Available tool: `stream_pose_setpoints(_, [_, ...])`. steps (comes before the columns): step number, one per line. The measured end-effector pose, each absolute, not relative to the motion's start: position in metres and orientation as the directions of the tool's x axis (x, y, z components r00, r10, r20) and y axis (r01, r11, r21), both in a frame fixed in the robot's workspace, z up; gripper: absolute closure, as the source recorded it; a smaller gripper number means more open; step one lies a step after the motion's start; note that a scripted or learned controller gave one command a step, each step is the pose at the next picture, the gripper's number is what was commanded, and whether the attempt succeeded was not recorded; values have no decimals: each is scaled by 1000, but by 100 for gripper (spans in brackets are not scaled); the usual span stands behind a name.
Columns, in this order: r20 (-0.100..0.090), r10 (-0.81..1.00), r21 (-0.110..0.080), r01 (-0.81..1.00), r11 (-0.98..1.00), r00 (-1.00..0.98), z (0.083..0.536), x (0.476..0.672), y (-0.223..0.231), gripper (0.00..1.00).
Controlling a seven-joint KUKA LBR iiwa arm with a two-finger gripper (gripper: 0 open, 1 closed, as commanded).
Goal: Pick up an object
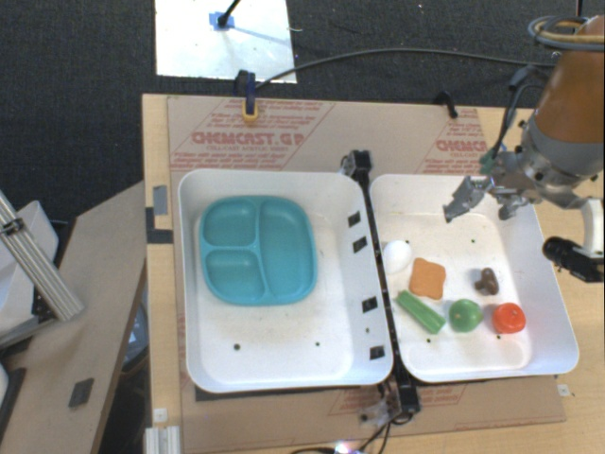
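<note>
In the right bin (544, 282) lie a white egg-shaped object (397, 254), an orange block (427, 278), a green stick (420, 311), a green ball (464, 315), a small brown lump (487, 280) and a red tomato-like ball (509, 319). My gripper (489, 197) hangs above the bin's far part, up and to the right of the orange block. Its two fingers are spread apart, one at the left (463, 199) and one at the right (515, 203), with nothing between them.
The left bin (194, 253) holds a teal divided plate (257, 250). A black hinge strip (369, 272) runs between the bins. A cable (378, 57) arcs over the bench's far side, and a white sheet (222, 25) lies beyond it.
</note>
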State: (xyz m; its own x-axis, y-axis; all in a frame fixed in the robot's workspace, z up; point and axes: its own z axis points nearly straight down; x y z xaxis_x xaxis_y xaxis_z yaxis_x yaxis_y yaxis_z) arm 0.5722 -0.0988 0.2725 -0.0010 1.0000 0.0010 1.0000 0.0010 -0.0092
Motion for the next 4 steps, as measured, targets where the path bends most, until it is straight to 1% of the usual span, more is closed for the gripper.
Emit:
stream_pose_setpoints(1, [0, 1000, 2, 1000, 3, -3, 278, 574, -99, 0])
stream_pose_setpoints(2, [0, 1000, 2, 1000, 1, -1, 220, 580, -101, 0])
stream_pose_setpoints(3, [0, 1000, 1, 1000, 3, -3, 174, 584, -92, 0])
stream_pose_setpoints(4, [-2, 1000, 13, 1000, -1, 1, 118, 587, -90, 0])
